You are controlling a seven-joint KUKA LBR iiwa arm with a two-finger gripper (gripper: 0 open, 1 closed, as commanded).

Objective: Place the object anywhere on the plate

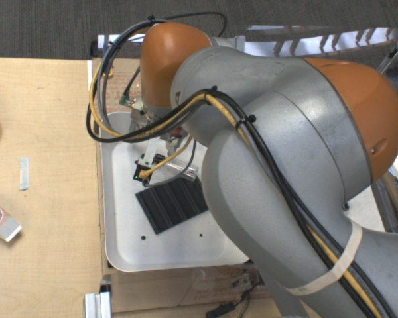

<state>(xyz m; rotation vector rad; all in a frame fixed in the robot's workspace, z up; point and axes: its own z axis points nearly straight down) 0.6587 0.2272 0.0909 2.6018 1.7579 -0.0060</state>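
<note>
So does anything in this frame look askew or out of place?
The black ribbed slab lies skewed in the white bin, its edges at an angle to the bin walls. The arm covers much of the bin, and I can't make out a plate.

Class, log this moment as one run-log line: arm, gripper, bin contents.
arm: over white bin | gripper: low in bin, fingers unclear | black ribbed object: on bin floor

Arm [298, 171] enters from my right, bulky grey links crossing most of frame. Orange joint cap [169, 61] sits at upper centre, wrist pointing down beneath it. Black and yellow cables [152, 121] loop off wrist, run back along forearm. Gripper [160, 152] low under wrist, mostly hidden by arm.
</note>
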